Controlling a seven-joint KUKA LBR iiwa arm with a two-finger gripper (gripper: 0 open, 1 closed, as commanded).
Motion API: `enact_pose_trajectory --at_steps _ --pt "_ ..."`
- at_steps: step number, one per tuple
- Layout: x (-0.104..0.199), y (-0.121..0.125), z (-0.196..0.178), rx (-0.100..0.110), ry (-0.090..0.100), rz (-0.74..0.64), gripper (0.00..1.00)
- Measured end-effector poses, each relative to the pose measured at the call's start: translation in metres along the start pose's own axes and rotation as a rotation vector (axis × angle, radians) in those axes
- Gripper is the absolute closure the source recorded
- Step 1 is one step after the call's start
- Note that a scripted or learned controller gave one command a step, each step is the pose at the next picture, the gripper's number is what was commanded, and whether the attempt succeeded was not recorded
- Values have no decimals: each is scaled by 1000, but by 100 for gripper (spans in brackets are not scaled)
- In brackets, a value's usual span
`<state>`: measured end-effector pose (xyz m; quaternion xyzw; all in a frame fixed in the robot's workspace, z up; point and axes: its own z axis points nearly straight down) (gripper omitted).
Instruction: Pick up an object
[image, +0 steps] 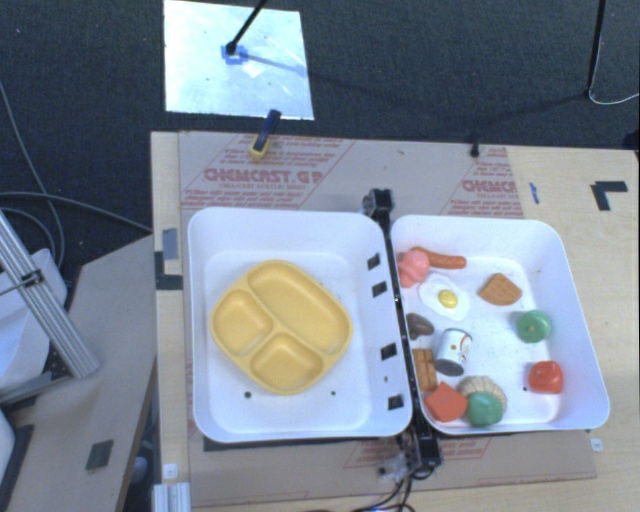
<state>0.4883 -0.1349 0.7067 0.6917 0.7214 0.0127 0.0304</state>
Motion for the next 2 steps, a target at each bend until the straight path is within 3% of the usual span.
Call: enact_pose_trajectory --at_steps 2 --pt "-1 1 -23 -8 -4 -1 100"
